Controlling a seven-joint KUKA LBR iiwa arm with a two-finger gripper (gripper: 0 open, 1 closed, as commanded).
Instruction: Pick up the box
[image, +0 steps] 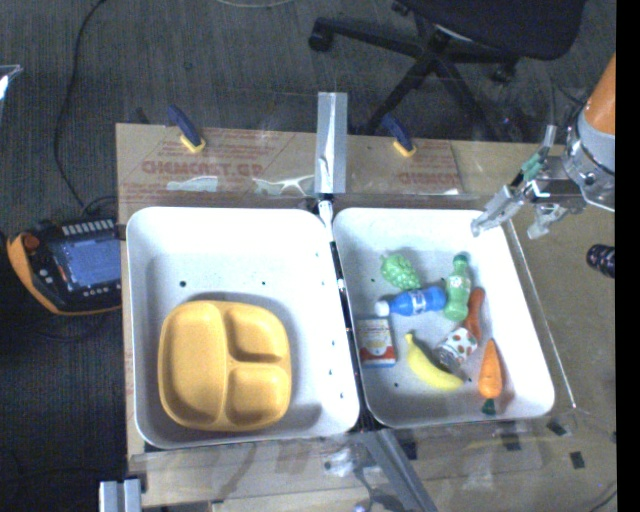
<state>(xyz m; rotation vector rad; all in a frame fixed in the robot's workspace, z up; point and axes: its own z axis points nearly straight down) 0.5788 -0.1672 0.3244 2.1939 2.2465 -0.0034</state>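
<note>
Small red-and-white box (376, 341) in right bin (535, 330), label unreadable, gripper (512, 213) above bin's far corner, fingers spread, holding nothing.

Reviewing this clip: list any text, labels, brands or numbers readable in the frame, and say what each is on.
Nothing can be read with certainty.
Cardboard sheet behind the bins: red print, upside down and too blurred to read.
Small box in the right bin: red and white label, too small to read.
Blue bottle: white label, illegible.
Handheld pendant left of the bench: lit screen, illegible.
</note>
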